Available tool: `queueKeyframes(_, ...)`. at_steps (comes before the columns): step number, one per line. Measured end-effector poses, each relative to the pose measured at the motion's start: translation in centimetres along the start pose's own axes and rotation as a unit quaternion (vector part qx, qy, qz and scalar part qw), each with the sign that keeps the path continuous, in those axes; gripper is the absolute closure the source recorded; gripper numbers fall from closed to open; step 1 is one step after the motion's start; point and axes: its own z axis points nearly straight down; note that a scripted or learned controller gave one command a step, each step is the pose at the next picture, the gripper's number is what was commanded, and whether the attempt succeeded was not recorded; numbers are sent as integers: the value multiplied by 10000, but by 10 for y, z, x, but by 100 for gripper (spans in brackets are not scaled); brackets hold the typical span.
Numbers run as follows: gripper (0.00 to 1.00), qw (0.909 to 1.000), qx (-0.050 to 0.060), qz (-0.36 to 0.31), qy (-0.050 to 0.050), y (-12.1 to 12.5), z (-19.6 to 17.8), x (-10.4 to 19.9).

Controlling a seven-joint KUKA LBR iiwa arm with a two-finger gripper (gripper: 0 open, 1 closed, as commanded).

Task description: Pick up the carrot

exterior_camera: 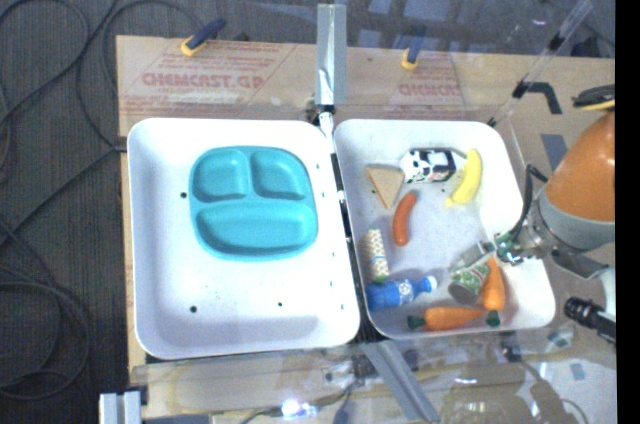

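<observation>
Two carrots lie in the right bin (350,212), in its near right corner. One carrot (452,317) lies crosswise, green top rightward. The other carrot (494,284) stands lengthwise beside the gripper (503,250), whose grip I cannot make out.
</observation>
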Motion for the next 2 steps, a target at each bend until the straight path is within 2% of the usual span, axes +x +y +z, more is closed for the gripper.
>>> queueKeyframes(1,0,9998,-27,175,28,10,19,5)
queueKeyframes(2,0,9985,10,-541,-22,-2,-34,-3)
